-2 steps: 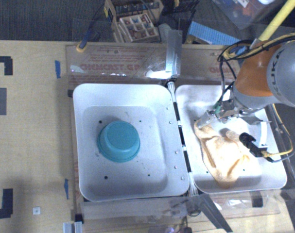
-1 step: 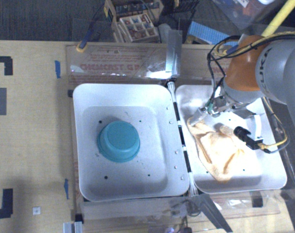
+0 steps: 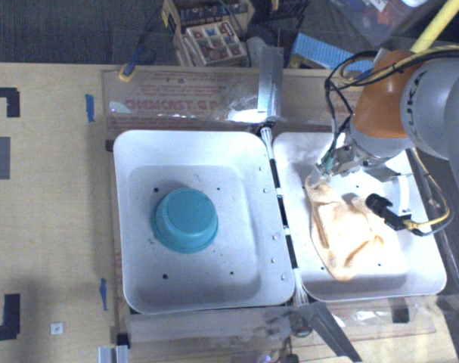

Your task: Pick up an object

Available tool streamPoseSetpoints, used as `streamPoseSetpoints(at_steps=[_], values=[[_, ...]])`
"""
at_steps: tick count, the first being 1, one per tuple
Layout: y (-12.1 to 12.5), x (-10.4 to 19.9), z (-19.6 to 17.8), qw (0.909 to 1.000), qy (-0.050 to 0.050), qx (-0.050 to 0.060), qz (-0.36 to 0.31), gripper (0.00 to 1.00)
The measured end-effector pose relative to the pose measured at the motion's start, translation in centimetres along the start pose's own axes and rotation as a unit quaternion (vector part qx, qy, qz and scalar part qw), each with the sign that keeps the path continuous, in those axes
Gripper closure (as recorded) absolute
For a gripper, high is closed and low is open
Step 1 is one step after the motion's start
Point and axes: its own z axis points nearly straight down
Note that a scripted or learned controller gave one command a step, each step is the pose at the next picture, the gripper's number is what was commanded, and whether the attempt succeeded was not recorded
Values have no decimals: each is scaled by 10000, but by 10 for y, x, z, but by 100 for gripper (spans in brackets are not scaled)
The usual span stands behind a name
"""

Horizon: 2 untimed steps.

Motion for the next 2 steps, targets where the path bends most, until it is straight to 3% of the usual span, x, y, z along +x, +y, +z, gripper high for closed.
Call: streamPoseSetpoints(at_steps=[1,2], values=[[0,0,0,10000,0,2,1,0],[-87,5,8,9998,11,31,-189,0]])
